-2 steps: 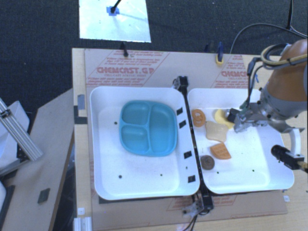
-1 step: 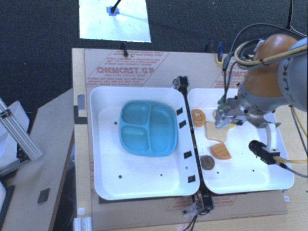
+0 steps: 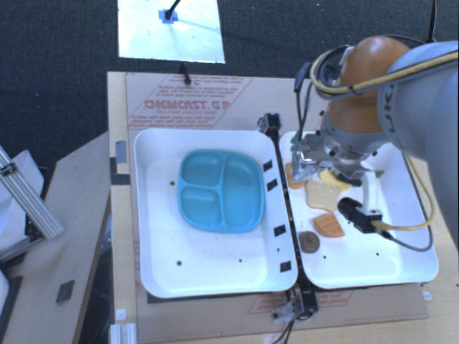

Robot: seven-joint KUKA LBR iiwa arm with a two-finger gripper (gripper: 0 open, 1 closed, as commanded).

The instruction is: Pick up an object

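My gripper (image 3: 303, 162) is low in the right bin (image 3: 401, 264), near its left wall. It hangs over a small orange piece (image 3: 293, 173), which it partly hides. Just to the right of it lie a pale beige slab (image 3: 320, 195) and a yellow piece (image 3: 337, 178), half under the wrist. Nearer the front are an orange wedge (image 3: 328, 226) and a brown round disc (image 3: 309, 242). I cannot see contact between the gripper and any piece.
The left bin (image 3: 158, 264) holds a blue divided plate (image 3: 219, 190). A black divider with clips (image 3: 281, 199) runs between the bins. A black plug with a yellow cable (image 3: 361, 217) hangs from the arm over the right bin. The grey arm covers that bin's back.
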